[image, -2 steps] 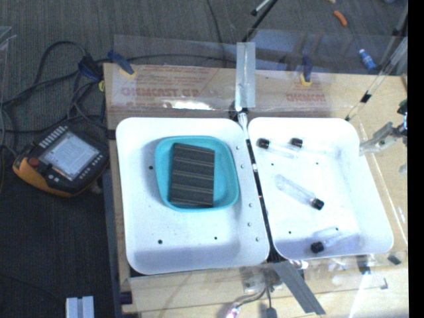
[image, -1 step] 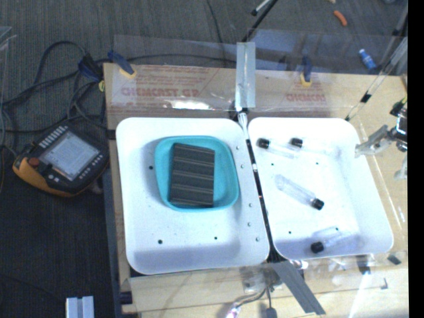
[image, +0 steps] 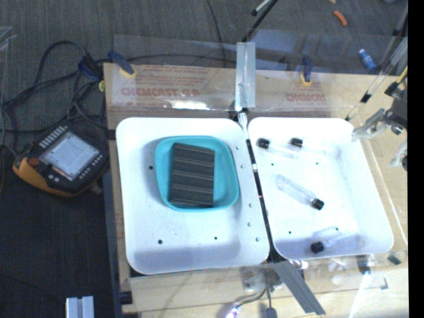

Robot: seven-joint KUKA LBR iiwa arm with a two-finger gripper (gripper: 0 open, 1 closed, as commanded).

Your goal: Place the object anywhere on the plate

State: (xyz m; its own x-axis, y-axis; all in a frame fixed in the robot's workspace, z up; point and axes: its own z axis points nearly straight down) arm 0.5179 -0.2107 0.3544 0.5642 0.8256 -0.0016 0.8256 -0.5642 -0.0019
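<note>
Lying flat on the blue plate [image: 227, 177] in the left bin [image: 136, 197], a dark ribbed block [image: 193, 174] looks placed already | clear capped tubes [image: 298, 193] scattered in the right bin [image: 361, 171] | arm [image: 391, 114] at right edge, clear of both bins | hand's grip: cannot tell.

left bin [image: 132, 244]: white, plain, a few small dark dots on the floor
right bin [image: 371, 230]: white, plain
plate [image: 228, 191]: turquoise blue, uniform
block on plate [image: 193, 175]: dark grey, ribbed in crosswise bands
tubes [image: 299, 193]: clear, black caps
board behind bins [image: 165, 88]: pale tan, faded red lettering under glossy film
pendant [image: 63, 161]: centre left of frame, orange and dark grey body, pale bluish screen
floor [image: 66, 18]: dark grey, fine woven texture
clips on board edge [image: 121, 61]: blue
</note>
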